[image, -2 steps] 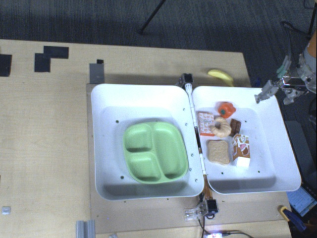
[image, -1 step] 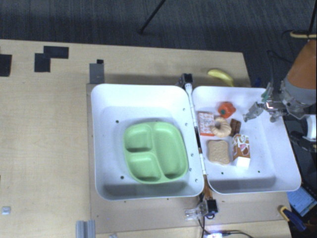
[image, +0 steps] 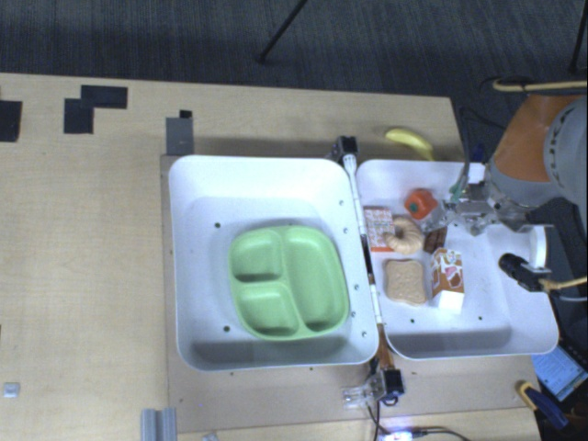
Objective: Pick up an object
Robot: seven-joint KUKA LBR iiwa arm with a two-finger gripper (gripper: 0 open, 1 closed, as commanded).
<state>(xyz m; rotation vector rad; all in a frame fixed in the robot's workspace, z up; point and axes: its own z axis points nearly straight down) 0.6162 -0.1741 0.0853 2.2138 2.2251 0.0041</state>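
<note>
Claw (image: 452,211) positioned low over right bin (image: 514,333), beside orange-red item (image: 420,202); opening and contents impossible to tell. Candidate objects clustered in that bin: bread slice (image: 405,280), small carton (image: 447,278), wrapped snack (image: 378,223). Green divided tray (image: 287,279) in left bin (image: 197,246), apparently as drop-off.

A single fixed camera looks down from above the counter (image: 83,274) at a slant, far enough back to take in both white bins side by side. The left bin (image: 197,200) sits near the middle of the view and the right bin (image: 514,329) toward the right side. Dark carpet (image: 184,16) runs along the far side beyond the counter. The arm (image: 542,154) enters from the right.
</note>
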